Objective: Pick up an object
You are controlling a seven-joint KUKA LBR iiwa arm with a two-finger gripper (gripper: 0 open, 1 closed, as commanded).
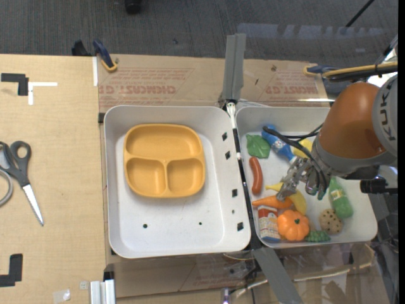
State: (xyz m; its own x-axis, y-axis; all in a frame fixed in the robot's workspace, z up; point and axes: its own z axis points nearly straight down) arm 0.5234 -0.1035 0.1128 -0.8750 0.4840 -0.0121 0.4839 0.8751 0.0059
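Observation:
The right bin [361,233] holds several toy foods: a green leafy piece [257,145], a blue item [276,139], a red sausage [255,175], an orange carrot [272,202], a yellow banana [297,201], an orange pumpkin [293,225], a small labelled jar [268,224], a cookie [328,220] and a green bottle [340,202]. My gripper [295,181] hangs low over the middle of this bin, just above the banana and carrot. The orange band of the arm hides the bin's right back part.
In the left bin [171,239] lies a yellow divided plate [165,159]. Scissors [22,173] rest on the bench at far left. A blue clamp [104,54] sits behind the left bin, and a grey bar [233,68] rises between the bins.

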